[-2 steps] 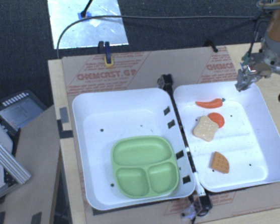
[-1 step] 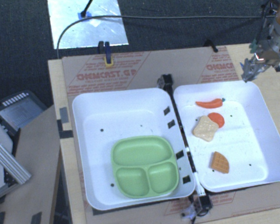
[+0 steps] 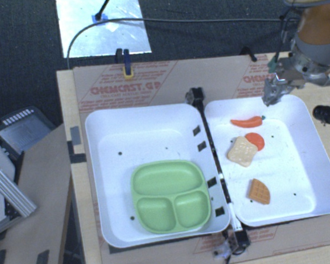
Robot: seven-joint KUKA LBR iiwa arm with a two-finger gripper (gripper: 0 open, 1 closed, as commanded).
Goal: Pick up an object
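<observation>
The right bin (image 3: 311, 158) holds an orange chili pepper (image 3: 247, 122) near its back edge. In front of the pepper lie a red tomato slice (image 3: 257, 141) and a pale bread slice (image 3: 241, 151) that overlaps it. Nearer the front sits a golden waffle piece (image 3: 259, 191). My gripper (image 3: 270, 95) hangs above the bin's back right rim, a little right of and behind the chili. Nothing shows between its fingertips. Whether they are open or shut is unclear from here.
The left bin (image 3: 111, 135) carries a green divided plate (image 3: 170, 195) toward its front. A black hinge strip (image 3: 209, 153) runs between the bins. A grey device (image 3: 25, 132) and a metal rail (image 3: 4, 184) sit on the left bench. A cable (image 3: 199, 19) crosses behind the bins.
</observation>
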